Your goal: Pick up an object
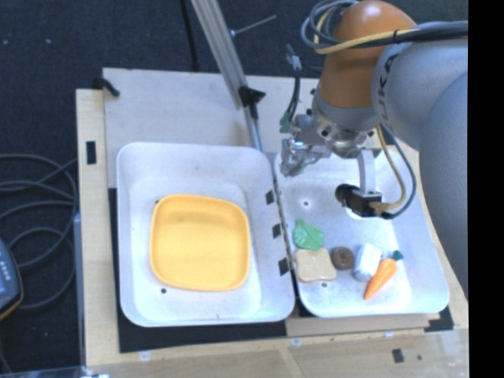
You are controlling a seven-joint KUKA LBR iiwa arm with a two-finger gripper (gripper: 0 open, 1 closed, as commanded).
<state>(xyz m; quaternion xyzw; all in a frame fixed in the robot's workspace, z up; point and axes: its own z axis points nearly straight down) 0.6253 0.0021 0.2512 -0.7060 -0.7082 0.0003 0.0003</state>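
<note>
Hand (298, 157) hovers at the right bin's (425, 242) far corner, grip state unreadable, well apart from the toy carrot (380, 278) it might target

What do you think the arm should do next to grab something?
Probably move toward the near end of the right white bin. The gripper sits at that bin's far left corner, while the orange toy carrot, tan bread slice and green leafy piece lie nearer the front.

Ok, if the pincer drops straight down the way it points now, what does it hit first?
Probably bare floor of the right bin near its upper-left corner; the pincer hangs apart from the toys lower down, though depth is unclear.
</note>
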